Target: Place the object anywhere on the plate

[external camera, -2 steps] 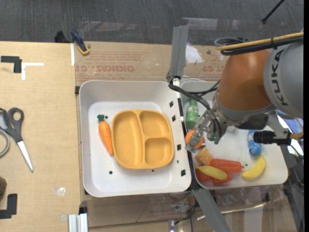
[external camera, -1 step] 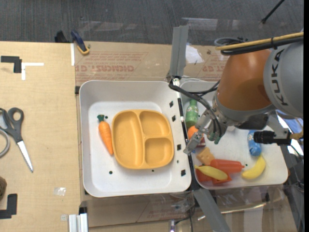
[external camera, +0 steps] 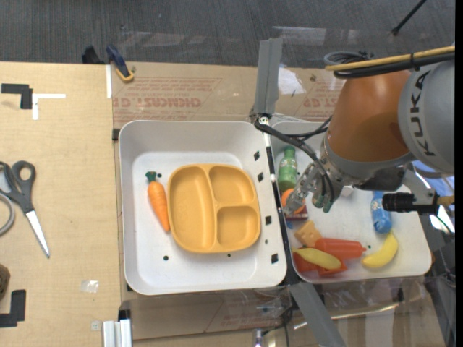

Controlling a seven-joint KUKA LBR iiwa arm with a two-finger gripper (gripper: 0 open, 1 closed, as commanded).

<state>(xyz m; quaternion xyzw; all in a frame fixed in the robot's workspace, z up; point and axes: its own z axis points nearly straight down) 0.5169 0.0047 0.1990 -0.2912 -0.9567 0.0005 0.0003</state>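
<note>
So the gripper (external camera: 309,194) is down in the right bin (external camera: 414,266) near its left wall, can't tell if its fingers are open or closed, hovering over toy food next to a green bottle (external camera: 288,169), while the yellow plate (external camera: 215,207) sits in the left bin (external camera: 137,215) beside a carrot (external camera: 158,201).

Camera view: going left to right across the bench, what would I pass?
Scissors → carrot → yellow plate → green bottle → gripper → banana. The toys crowded under the gripper overlap, so I leave them out.
</note>
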